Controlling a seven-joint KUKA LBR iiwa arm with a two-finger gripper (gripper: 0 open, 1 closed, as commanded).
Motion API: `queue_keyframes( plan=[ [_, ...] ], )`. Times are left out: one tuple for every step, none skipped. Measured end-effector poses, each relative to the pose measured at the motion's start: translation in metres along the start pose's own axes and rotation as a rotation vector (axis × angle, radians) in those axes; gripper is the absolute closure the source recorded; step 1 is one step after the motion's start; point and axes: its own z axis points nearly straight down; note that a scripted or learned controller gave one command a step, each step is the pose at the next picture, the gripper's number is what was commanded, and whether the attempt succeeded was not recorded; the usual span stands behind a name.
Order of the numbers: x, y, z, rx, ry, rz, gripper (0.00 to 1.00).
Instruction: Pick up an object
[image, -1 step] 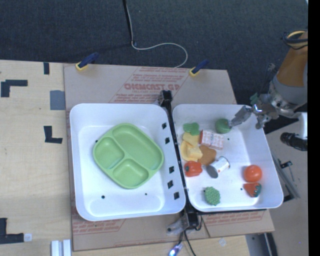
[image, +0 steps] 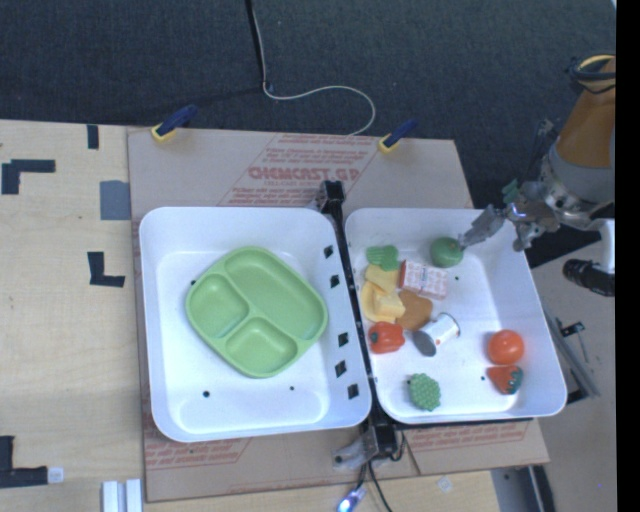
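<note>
The end effector (image: 478, 228) sits right of centre in the frame, touching or just beside the green ball (image: 446, 251) in the right bin (image: 540, 340). It could nudge the ball (round, likely rolls) away.

My grey arm with its orange band (image: 588, 130) reaches in from the right, wrist bent so the metal two-finger gripper (image: 468, 236) slants down and leftward. One thin grey finger (image: 480, 227) shows, stretched out long; I cannot tell how my jaws stand.
</note>
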Motion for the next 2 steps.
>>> queue_keyframes(
  plan=[
    [0.006,0.001,0.064,0.006,0.001,-0.002,0.00],
    [0.007,0.003,0.114,-0.004,-0.002,0.000,0.00]
  ],
)
